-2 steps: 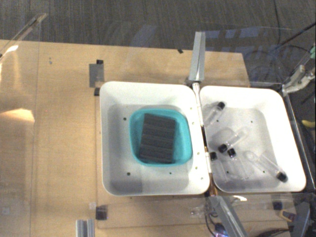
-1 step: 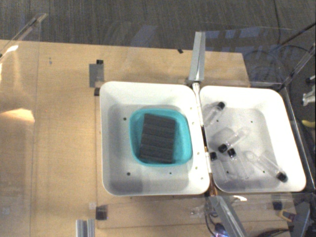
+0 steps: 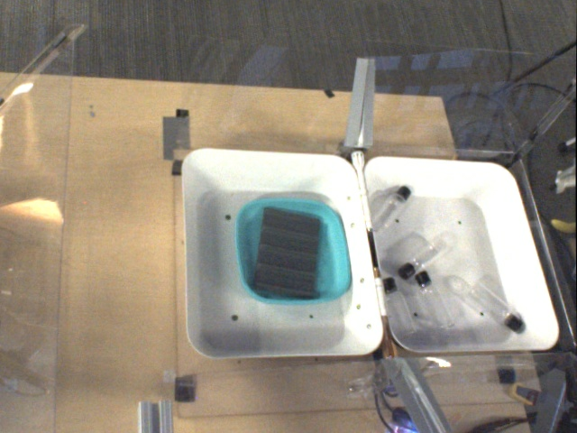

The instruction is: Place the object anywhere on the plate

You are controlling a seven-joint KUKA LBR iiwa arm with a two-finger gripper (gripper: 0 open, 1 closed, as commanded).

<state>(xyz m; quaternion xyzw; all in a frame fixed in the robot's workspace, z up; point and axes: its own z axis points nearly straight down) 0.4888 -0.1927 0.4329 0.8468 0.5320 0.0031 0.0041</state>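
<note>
A teal square plate (image 3: 335, 262) lies in the left white bin (image 3: 212, 242). A dark grey ribbed block (image 3: 288, 253) rests flat on the plate, covering most of its middle. The right white bin (image 3: 505, 197) holds several clear plastic vials with black caps: one near the top left (image 3: 393, 198), a pair near the middle (image 3: 416, 267), and one at the lower right (image 3: 491, 305).
A grey metal post (image 3: 360, 106) stands behind the seam between the bins. Small dark brackets (image 3: 176, 133) sit on the wooden bench (image 3: 99, 242). Cables and hardware crowd the bottom right edge (image 3: 424, 409). Clear panels surround the bench.
</note>
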